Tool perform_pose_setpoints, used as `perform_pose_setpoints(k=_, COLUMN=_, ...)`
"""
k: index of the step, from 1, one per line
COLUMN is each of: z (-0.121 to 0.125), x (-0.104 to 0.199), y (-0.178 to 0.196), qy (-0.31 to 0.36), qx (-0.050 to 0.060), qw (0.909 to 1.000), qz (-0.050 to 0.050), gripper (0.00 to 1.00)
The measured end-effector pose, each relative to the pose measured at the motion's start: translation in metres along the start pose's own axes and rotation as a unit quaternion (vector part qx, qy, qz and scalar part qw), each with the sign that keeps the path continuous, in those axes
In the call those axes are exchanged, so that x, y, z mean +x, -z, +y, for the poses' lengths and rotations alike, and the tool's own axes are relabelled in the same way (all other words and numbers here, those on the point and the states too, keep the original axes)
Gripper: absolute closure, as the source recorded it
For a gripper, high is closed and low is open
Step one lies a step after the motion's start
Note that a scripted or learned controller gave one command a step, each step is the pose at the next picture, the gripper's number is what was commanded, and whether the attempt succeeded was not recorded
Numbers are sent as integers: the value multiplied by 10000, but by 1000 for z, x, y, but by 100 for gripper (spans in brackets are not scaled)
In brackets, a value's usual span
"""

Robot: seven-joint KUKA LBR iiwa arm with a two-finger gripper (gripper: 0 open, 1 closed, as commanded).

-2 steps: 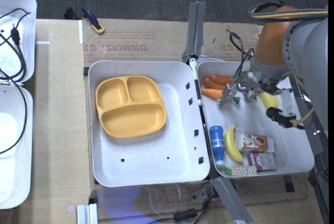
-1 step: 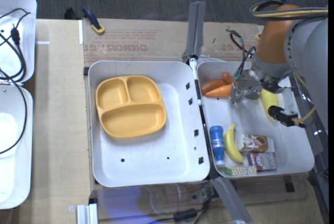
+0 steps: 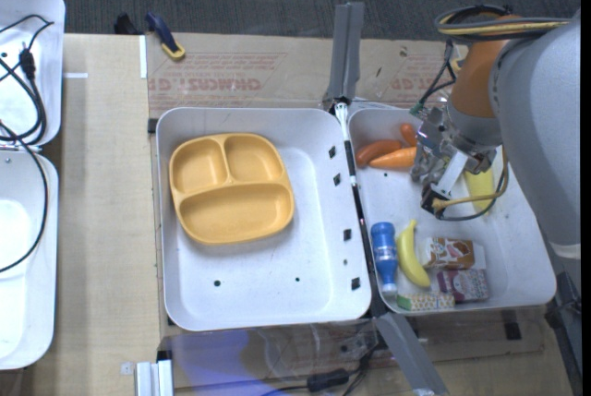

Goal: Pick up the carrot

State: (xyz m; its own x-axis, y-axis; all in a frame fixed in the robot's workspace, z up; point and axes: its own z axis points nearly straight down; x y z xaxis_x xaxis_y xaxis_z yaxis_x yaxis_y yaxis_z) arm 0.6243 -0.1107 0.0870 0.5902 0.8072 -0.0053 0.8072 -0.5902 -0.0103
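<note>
- The jaws: whether they stand open or shut cannot be told; the gripper [image 3: 432,177] hangs low in the right bin [image 3: 526,242], and its tip is too cluttered by grey metal and cable to read.
- The carrot [image 3: 391,159] lies in the right bin's far left corner, just left of the gripper, its thick end pointing toward the gripper; contact between them cannot be judged.
- A second orange-red piece [image 3: 377,148] lies against the carrot, on its far side.
- Nearer than the carrot, along the bin's left wall, stands a blue bottle [image 3: 383,251], and a banana [image 3: 411,254] lies just right of it.
- Right of the banana rest small printed packets [image 3: 459,270], red and white; their writing is too small to read.
- Left of the carrot, across the bin divider, the left bin [image 3: 254,293] holds a yellow divided plate [image 3: 231,187].
- Beyond both bins lies brown cardboard [image 3: 222,76] with red print that looks mirrored or upside down and cannot be read surely.
</note>
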Motion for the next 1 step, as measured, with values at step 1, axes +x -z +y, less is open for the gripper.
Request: perform_pose_setpoints(k=1, z=1, x=-1, y=0, qy=-5, qx=-15, qw=10000, qz=-1, gripper=0)
